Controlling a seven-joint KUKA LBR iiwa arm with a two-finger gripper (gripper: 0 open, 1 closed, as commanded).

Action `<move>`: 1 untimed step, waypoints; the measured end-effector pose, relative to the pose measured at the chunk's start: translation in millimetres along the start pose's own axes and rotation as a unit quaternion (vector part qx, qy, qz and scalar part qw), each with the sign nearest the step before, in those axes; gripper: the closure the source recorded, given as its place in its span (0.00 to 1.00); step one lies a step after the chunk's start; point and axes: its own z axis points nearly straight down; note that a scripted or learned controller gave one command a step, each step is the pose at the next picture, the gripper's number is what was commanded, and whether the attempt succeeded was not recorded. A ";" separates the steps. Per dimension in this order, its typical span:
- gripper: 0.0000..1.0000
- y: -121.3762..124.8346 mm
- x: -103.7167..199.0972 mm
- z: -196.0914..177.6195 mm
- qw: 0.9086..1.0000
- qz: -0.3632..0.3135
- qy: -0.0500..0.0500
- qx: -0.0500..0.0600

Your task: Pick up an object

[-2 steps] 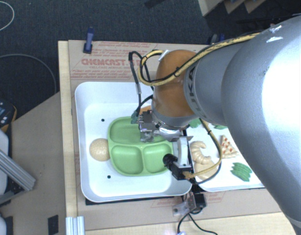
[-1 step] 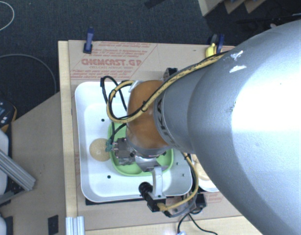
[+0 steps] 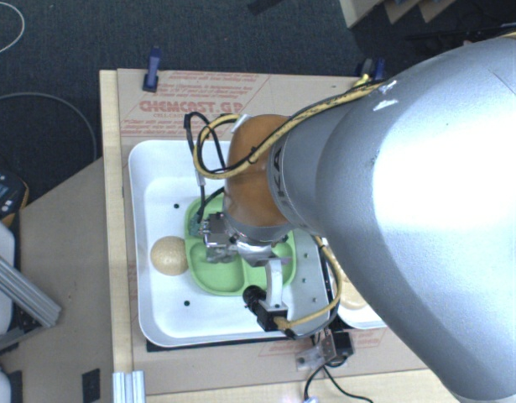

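In the camera view, a light-green, shallow, moulded plastic piece [image 3: 214,274] lies flat in the left shallow white bin [image 3: 148,225], with a pale beige, egg-shaped ball [image 3: 169,255] just beside it on its left. The green piece looks light, stiff and rather slick, so its raised rim seems the place to pinch it, while the ball would likely roll off a poor grip. The tool [image 3: 217,235] hangs low over the green piece, and I cannot tell how it is set; the bin floor is smooth, and the bulky grey arm [image 3: 409,208] crowds the bench [image 3: 123,141].
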 end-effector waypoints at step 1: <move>1.00 96.0 48.3 -200.4 1.000 -0.001 -0.001 -0.019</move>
